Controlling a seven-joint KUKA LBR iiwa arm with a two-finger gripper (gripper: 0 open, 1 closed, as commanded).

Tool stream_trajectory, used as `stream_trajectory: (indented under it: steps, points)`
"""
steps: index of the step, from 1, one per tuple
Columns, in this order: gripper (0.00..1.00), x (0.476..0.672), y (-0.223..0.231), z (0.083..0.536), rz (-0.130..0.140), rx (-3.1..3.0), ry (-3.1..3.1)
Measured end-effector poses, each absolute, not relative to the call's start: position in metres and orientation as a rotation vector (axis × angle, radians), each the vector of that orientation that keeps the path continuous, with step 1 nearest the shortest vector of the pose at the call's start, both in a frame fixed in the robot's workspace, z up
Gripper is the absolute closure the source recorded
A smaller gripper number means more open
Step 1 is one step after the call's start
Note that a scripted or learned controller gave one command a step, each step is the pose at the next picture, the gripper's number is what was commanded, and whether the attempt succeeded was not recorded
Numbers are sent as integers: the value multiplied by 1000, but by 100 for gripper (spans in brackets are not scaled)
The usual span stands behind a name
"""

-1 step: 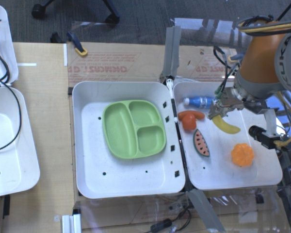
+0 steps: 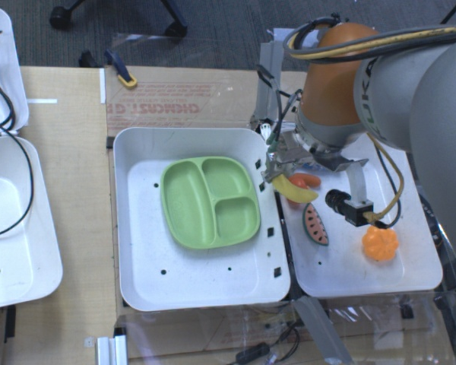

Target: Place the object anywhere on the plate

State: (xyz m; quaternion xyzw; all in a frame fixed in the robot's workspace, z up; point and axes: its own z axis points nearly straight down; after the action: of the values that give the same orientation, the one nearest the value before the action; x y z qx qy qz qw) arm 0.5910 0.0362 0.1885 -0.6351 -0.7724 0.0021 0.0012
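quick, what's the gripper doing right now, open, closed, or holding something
Gripper: cannot be told whether open or closed. It sits low over the right bin, right at the yellow banana; no grasp can be confirmed.

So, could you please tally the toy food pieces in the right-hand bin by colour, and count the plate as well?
Yellow banana: 1
Red piece behind the banana: 1
Red-and-green watermelon slice: 1
Orange fruit: 1
Green divided plate, in the left-hand bin: 1
Total: 5
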Motion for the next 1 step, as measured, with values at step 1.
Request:
stream_trajectory:
  steps: [1]
  points:
    - [0, 591, 36, 189, 7, -1994, -2424]
